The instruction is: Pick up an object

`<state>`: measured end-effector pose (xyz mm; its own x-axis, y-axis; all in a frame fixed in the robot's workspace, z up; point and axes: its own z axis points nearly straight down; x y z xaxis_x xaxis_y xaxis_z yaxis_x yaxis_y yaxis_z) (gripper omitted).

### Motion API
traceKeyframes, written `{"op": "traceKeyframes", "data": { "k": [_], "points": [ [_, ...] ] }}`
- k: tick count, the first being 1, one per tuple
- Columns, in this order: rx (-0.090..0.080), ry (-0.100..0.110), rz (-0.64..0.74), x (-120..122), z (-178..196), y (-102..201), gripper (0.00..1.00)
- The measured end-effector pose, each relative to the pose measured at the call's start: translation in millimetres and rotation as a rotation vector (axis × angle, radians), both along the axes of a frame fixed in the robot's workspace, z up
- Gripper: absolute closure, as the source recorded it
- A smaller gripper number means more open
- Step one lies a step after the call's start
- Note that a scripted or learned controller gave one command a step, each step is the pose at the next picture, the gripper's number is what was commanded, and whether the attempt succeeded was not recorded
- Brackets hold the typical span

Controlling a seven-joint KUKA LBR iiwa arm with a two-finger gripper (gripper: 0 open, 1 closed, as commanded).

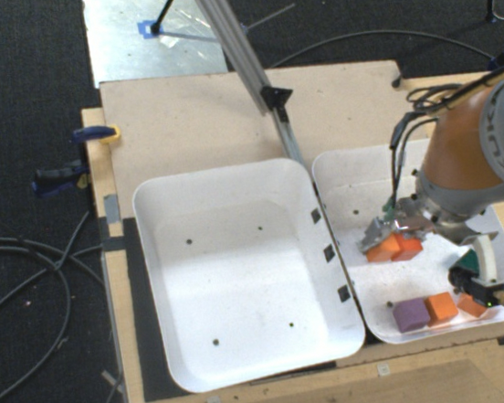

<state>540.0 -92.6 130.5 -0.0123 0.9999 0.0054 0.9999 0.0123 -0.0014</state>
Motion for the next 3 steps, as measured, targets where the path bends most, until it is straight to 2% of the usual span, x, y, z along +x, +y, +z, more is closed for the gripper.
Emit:
{"op": "traceKeyframes", "data": {
  "k": [1,2,3],
  "points": [
    [-0.002,-0.012,0.002,68.9,63.1,71.1,1.00],
    [-0.002,0.002,-0.001,33.1,61.1,136.9,1.00],
    [-0.002,-0.008,-0.001,33.3,128.2,184.5,1.00]
  ]
}}
